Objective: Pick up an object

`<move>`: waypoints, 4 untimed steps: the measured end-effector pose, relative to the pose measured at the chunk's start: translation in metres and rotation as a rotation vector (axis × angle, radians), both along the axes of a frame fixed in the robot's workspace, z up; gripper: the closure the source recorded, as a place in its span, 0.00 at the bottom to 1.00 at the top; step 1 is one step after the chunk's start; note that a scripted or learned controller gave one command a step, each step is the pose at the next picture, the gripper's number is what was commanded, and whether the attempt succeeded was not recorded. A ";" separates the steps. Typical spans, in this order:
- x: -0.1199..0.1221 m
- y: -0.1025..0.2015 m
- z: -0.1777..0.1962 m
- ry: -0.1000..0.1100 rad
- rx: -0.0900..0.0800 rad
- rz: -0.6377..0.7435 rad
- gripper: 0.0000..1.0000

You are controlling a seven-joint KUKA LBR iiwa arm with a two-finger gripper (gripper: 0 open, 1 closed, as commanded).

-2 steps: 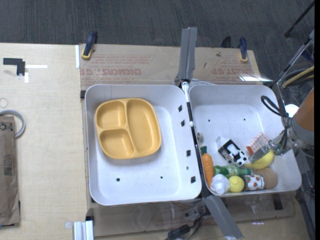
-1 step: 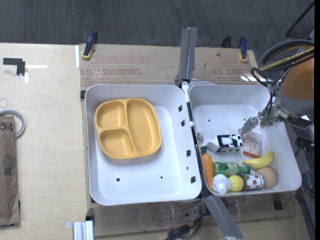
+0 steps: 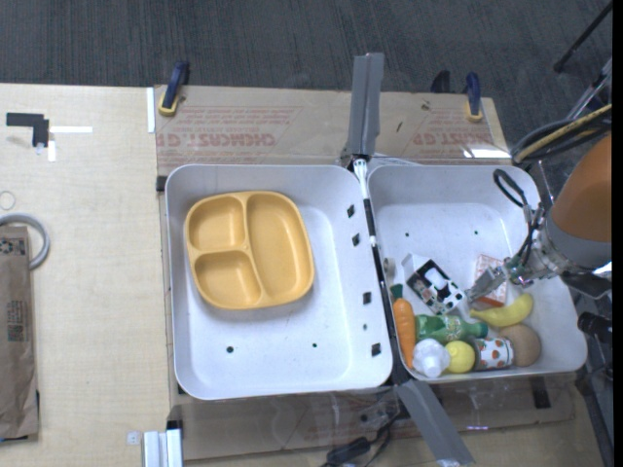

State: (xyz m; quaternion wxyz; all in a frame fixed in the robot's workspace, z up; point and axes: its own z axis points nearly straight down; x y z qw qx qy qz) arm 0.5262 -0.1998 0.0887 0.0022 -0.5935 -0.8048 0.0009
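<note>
Crowded toys filled the right bin's point(image 3: 467, 217) near corner.
Gripper point(image 3: 492, 282) hung over the banana point(image 3: 506, 310), finger state unreadable; a neighbour could deflect the grasp.

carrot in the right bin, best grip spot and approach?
Grip the carrot across its orange middle, coming straight down from above. It lies flat and lengthwise beside the bin's left wall, so the jaws should close across its narrow width. The green bottle crowds its right side, so I would keep toward the upper end.
</note>
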 end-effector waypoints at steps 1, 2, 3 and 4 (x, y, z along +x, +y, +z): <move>-0.048 -0.018 0.000 0.001 0.007 -0.024 0.00; 0.030 -0.014 0.001 -0.001 0.000 0.040 0.00; -0.022 -0.019 0.000 0.000 0.005 0.087 0.00; 0.051 -0.011 0.000 -0.002 -0.001 0.019 0.00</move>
